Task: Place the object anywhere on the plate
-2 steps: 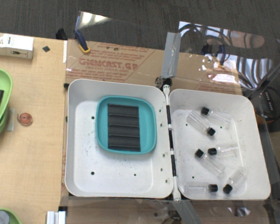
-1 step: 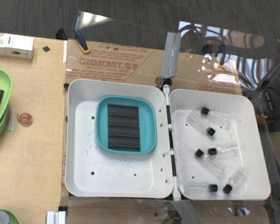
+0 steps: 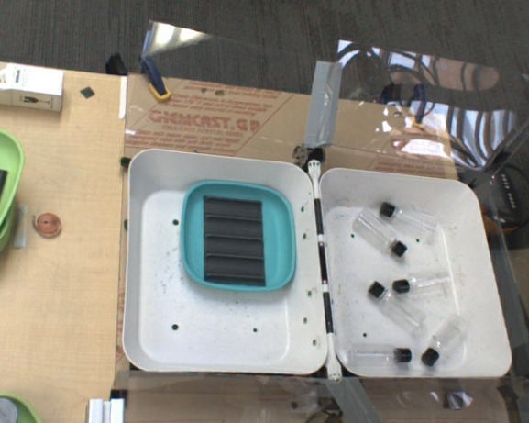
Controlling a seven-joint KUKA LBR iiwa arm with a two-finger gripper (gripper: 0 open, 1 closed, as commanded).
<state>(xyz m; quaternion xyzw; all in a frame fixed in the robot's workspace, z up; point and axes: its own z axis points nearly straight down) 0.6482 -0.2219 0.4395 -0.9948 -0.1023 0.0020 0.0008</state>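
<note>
Nearest the frame's bottom right, clear black-capped vials (image 3: 399,355) lie scattered in the right bin (image 3: 484,225), well apart from the teal plate (image 3: 285,245) at centre. My hand's state I cannot tell. I'd pick an isolated vial. Farther up, cardboard (image 3: 218,114) lettering reads roughly "CHEMCAST".

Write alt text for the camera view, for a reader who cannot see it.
Two shallow white bins sit side by side on a bench: the left bin holds a teal plate with a dark ribbed insert, and the right bin holds about six clear vials with black caps, scattered. None lies on the plate.
</note>
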